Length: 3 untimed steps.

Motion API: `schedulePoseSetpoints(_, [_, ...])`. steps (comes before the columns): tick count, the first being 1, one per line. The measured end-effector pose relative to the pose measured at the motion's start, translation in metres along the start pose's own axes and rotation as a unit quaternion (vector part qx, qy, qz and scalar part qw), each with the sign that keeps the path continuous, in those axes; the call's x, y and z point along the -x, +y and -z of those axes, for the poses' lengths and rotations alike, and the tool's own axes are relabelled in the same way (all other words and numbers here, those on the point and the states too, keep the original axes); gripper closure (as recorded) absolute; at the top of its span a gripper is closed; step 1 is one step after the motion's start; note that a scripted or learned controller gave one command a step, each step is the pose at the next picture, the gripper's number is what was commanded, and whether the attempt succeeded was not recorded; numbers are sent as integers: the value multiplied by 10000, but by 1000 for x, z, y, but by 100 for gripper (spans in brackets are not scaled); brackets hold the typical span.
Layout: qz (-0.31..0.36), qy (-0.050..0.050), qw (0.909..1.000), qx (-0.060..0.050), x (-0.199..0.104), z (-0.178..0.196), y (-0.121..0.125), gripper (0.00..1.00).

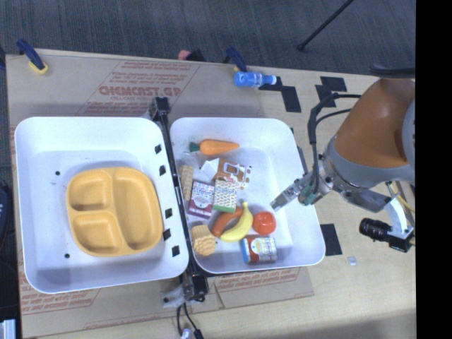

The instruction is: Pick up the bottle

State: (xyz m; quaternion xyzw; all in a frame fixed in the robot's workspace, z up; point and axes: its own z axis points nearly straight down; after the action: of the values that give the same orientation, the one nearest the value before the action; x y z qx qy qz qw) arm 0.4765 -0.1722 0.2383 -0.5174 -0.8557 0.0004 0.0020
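Note:
A small blue object with a pale end, shaped like a bottle [252, 80], lies on its side on the cardboard just beyond the far rim of the right bin [304, 154]. My gripper [280, 200] hangs over the right side of that bin, pointing left and down, just above and right of a red tomato [264, 222]. Nothing shows held in it. The bottle-like object is well away from the gripper, up the view.
The right bin holds a carrot [218, 147], a banana [240, 226], a red-labelled can [260, 249], a waffle [204, 244] and several small packets [215, 193]. The left bin [28, 189] holds a yellow divided plate [113, 209]. Blue clamps [236, 58] grip the cardboard's far edge.

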Motion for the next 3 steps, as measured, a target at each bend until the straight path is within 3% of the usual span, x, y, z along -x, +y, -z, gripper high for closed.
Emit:
schedulePoseSetpoints(1, [-45,-3,10000,0,-58,-49,31,100])
schedulePoseSetpoints(2, [822,2,9966,-5,-109,-47,57,100])
schedulePoseSetpoints(3, [3643,-28,9313,6,-89,6,47,100])
